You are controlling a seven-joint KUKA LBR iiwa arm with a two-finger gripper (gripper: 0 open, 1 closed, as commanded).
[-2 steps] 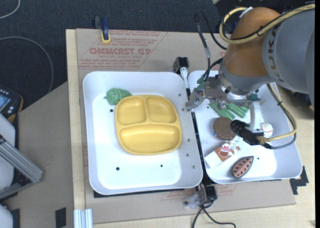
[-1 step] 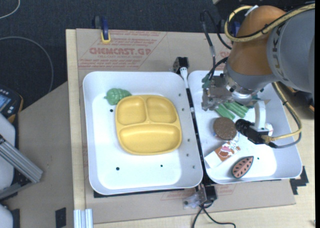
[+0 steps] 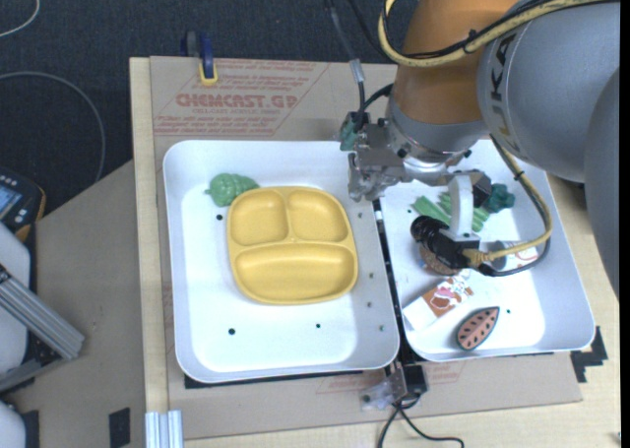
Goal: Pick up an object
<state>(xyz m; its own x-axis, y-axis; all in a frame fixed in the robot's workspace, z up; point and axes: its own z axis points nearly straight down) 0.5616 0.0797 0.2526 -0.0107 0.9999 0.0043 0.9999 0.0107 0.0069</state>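
Note:
My gripper (image 3: 362,180) hangs low over the back of the ridge where the two white bins meet, under the orange wrist band. Nothing shows between its tips. In the left bin (image 3: 197,318) lies a yellow divided plate (image 3: 291,243), and a light green leafy lump (image 3: 230,187) rests at the plate's back left corner. In the right bin (image 3: 561,318) a dark green toy (image 3: 489,199) sits just right of the gripper, partly hidden by the wrist. A white and red packet (image 3: 442,300) and a brown and red oval (image 3: 477,327) lie near the front.
The bins rest on a cardboard sheet (image 3: 246,92) with red print, held by a blue and yellow clamp (image 3: 205,57) at its back edge. The grey arm covers the back right of the right bin. Cables lie on the dark floor at left.

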